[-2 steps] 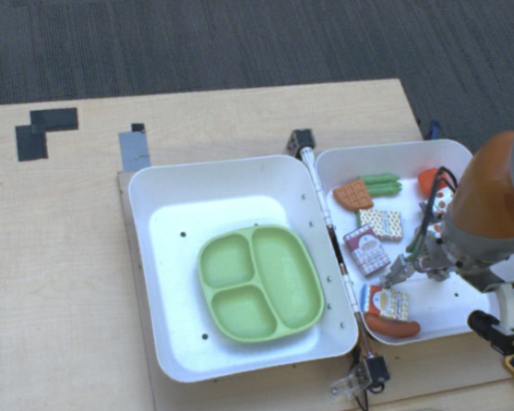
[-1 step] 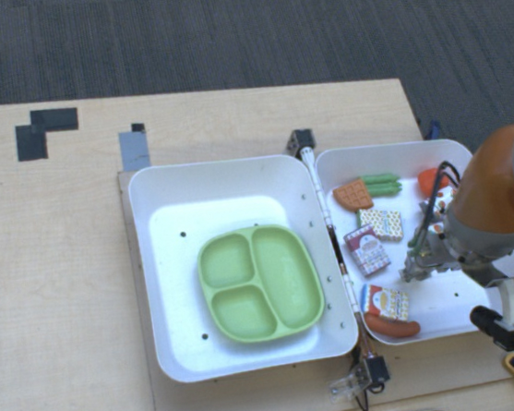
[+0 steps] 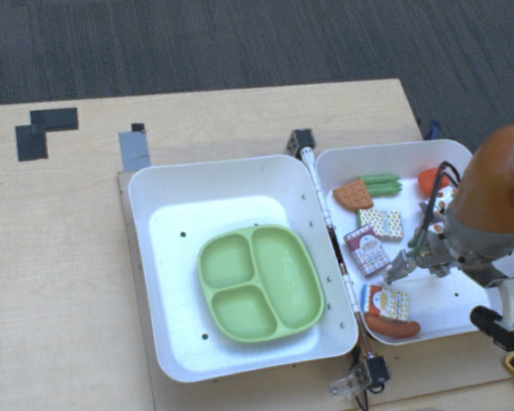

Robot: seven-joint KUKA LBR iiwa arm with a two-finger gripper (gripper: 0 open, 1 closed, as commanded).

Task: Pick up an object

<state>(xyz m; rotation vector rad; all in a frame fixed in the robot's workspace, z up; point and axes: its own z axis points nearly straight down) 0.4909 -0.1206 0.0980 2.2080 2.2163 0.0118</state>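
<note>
While my grey arm with its orange band (image 3: 496, 184) hangs over the right white bin (image 3: 479, 307), I read the two-finger gripper (image 3: 404, 267) as lowered among the toys with nothing between its fingers, though I cannot tell how wide they stand. Candidates lie close by: a small maroon printed box (image 3: 368, 253) just beside the tip, a red sausage-shaped toy (image 3: 393, 326) nearer the front rim, an orange waffle piece (image 3: 352, 196) and a green pod (image 3: 381, 184) further back. By my judgement the pick is not yet made; closing and lifting remain, and the green divided plastic plate (image 3: 261, 283) sits apart in the left white bin (image 3: 155, 287)
</note>
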